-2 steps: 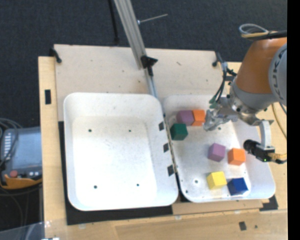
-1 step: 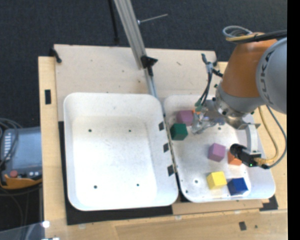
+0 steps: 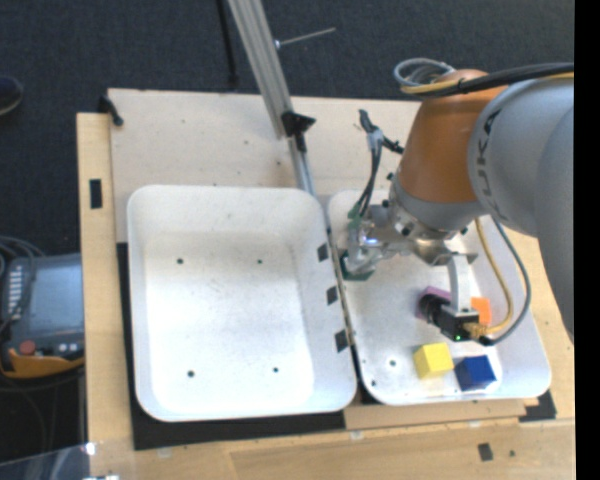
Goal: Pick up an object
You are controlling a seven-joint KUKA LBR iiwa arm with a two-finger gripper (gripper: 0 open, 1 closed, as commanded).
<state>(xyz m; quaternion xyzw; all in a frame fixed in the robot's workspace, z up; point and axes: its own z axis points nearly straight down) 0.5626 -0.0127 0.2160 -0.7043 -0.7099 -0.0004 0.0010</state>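
Carpet [image 3: 100, 28], dark, surrounds a tan bench [image 3: 180, 128] bearing two shallow white bins, the left bin [image 3: 220, 298] and the right bin [image 3: 400, 368] side by side, with a slanted metal rail [image 3: 265, 58] above them. The gripper [image 3: 358, 258] hangs over the right bin's left edge; whether it is open or closed cannot be told. A yellow block [image 3: 432, 359] and, touching it, a blue block [image 3: 475, 372] lie at the bin's near edge, well apart from the gripper.
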